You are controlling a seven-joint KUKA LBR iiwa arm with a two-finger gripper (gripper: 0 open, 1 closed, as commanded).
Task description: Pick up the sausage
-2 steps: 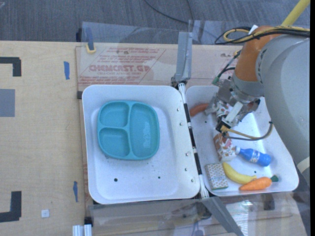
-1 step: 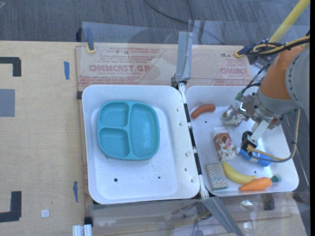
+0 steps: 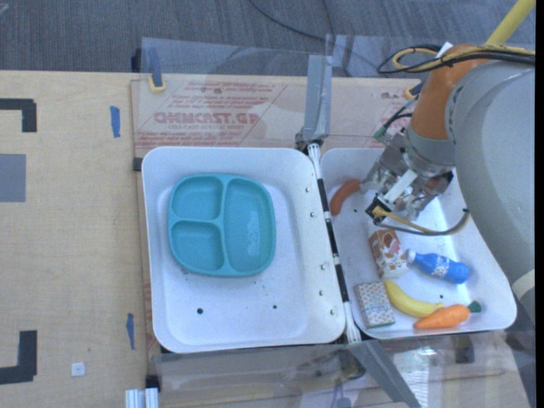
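I am working in what looks like a robotics lab, not a home. My grey arm (image 3: 497, 143) is reaching over a plywood bench (image 3: 68, 228) that is bearing two shallow white bins, the left bin (image 3: 153, 253) and the right bin (image 3: 501, 300), side by side. Blue tape marks (image 3: 115, 121) and black corner markers (image 3: 24, 116) are sitting on the wood (calibration aids, perhaps; the view is too coarse to be sure). A black cable (image 3: 285, 15) is trailing across grey carpet (image 3: 85, 15) behind the bench.
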